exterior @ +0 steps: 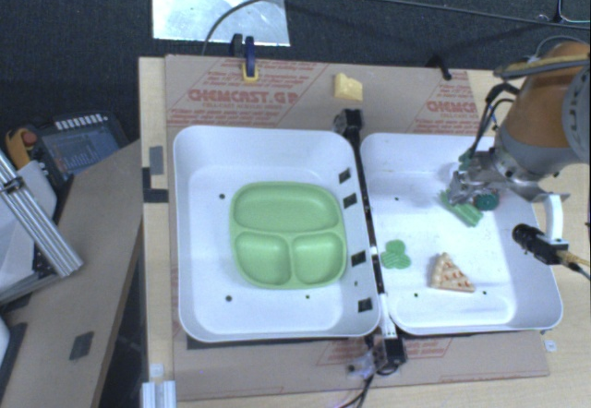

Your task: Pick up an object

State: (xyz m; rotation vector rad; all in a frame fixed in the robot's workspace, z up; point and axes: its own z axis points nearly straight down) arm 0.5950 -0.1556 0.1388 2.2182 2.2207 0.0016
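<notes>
Here the gripper (468,186) is seen lowered into the right bin (416,316), near its far right part, with the grey arm (545,134) and its orange band reaching in from the right. Whether anything is clasped cannot be told: the metal parts at the tip are blurred together, and how they are set is not shown clearly. A green object (464,210) is found directly beneath the tip, touching it or very nearly so; it cannot be said to be held.

From left to right, the scene is laid out as follows. The left bin (208,314) is occupied by a pale green divided plate (287,234), set flat near the middle, with one wide compartment at the back and two smaller ones at the front. In the right bin, a small green leafy piece (396,255) is seen close to the left wall, well apart from the gripper. A tan wedge-shaped piece (450,274), patterned with a grid, is placed to the right of it, nearer the front wall and below the gripper in the view. The green object under the tip is the farthest right of the three.
</notes>
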